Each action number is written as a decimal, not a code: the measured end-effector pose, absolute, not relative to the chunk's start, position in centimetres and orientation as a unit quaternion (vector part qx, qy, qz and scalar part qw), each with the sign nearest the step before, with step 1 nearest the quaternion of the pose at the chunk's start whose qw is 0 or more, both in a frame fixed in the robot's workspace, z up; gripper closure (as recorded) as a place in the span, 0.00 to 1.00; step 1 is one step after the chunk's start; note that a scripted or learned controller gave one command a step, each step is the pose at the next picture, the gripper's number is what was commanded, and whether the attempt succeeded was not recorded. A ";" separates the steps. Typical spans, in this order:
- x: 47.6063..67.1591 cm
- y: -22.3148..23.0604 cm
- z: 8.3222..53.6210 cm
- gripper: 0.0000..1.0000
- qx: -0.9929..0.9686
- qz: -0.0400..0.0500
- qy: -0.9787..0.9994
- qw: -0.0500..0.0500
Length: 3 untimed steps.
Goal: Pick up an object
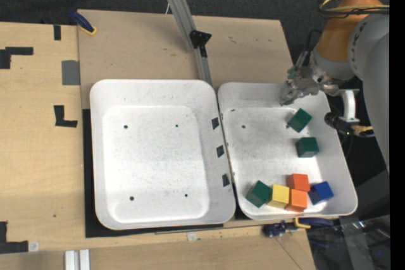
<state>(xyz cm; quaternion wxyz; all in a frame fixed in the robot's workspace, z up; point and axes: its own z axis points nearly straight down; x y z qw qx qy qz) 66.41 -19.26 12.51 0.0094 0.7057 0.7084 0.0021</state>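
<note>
Green block (299, 119): lay tilted in the right bin (253, 98), nearest the claw.
Handling: looked like a small, rigid, light cube; flat opposite faces seemed the best hold.
Claw (292, 93): hovered just beyond the green block, holding nothing; its opening could not be told.
Other blocks (290, 193): clustered at the bin's near edge.

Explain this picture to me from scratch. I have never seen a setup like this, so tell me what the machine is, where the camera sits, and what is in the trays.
One camera looks down at a slant on a wooden bench. The grey and orange shape at the right is a robot arm; its gripper hangs over the far edge of the right bin. That bin holds small blocks: two green cubes apart, and a cluster of green, yellow, orange and blue ones at the near edge. The left bin sits beside it. No block is seen in the gripper.
</note>
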 end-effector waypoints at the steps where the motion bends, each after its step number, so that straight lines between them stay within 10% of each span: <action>1: 66.5 -19.2 16.8 1.00 0.707 0.001 0.708 0.002; 3: 66.5 -19.7 26.2 1.00 0.706 0.001 0.708 0.001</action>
